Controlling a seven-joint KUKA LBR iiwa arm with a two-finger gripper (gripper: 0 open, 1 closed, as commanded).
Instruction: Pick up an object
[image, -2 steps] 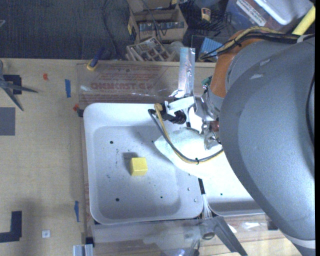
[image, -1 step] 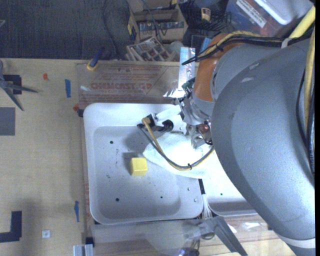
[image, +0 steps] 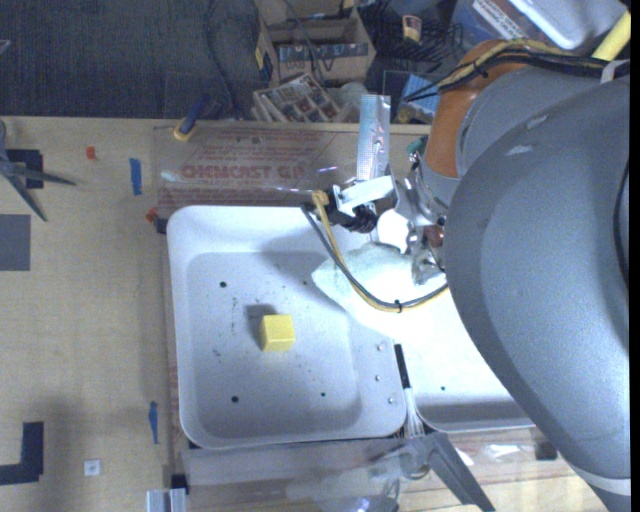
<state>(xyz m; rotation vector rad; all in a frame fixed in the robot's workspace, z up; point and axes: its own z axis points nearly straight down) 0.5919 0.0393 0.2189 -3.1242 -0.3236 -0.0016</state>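
A small yellow block (image: 277, 332) lies on the floor of the left white bin (image: 190, 240), a little left of the bin's middle. My gripper (image: 393, 232) hangs over the back right corner of that bin, near the divide between the two bins. It is well up and to the right of the block and apart from it. I see nothing held at the gripper. The grey arm with its orange band covers most of the right side of the view.
The right bin (image: 455, 395) is mostly hidden under the arm. Dark specks dot the left bin's floor. A clear plastic sheet (image: 250, 172) lies behind the bins. Small blue bits and black tools sit on the wooden bench (image: 80, 300) to the left.
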